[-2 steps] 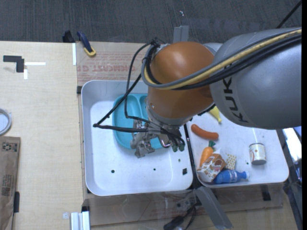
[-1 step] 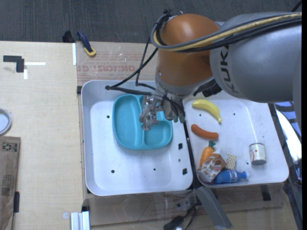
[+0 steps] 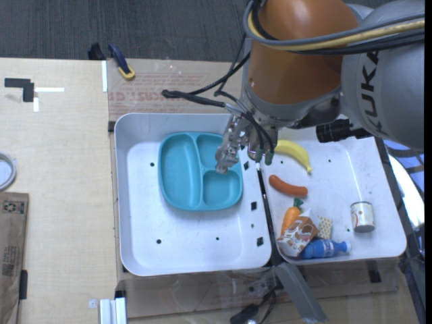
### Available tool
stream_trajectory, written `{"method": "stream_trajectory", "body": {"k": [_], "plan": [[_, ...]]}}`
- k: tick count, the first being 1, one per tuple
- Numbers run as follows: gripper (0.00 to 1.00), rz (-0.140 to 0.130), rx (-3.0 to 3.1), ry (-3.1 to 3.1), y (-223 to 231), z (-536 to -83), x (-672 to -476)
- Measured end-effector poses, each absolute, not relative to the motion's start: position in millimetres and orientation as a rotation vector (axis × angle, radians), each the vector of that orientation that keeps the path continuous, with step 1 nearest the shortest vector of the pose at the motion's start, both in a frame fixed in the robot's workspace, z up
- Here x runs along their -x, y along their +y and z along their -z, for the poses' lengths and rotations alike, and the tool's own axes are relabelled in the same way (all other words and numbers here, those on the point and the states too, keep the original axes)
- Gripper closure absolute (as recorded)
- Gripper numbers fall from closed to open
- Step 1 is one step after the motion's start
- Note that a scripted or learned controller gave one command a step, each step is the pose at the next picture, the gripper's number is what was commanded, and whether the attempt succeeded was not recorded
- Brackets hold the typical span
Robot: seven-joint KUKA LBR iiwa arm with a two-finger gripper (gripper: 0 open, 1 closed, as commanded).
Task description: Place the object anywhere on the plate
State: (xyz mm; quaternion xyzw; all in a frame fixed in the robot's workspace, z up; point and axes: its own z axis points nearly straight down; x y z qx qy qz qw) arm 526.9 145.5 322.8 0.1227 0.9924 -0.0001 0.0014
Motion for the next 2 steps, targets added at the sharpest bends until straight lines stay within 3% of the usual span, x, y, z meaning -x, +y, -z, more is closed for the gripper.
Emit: {"method": "stream_trajectory", "body": {"k": [1,2], "plan": [[0.0,0.0,-0.385,3.115,145.6,-322.8,-526.9],[1.0,0.001,-0.383,3.113,145.5,-331.8,-528.3]]}}
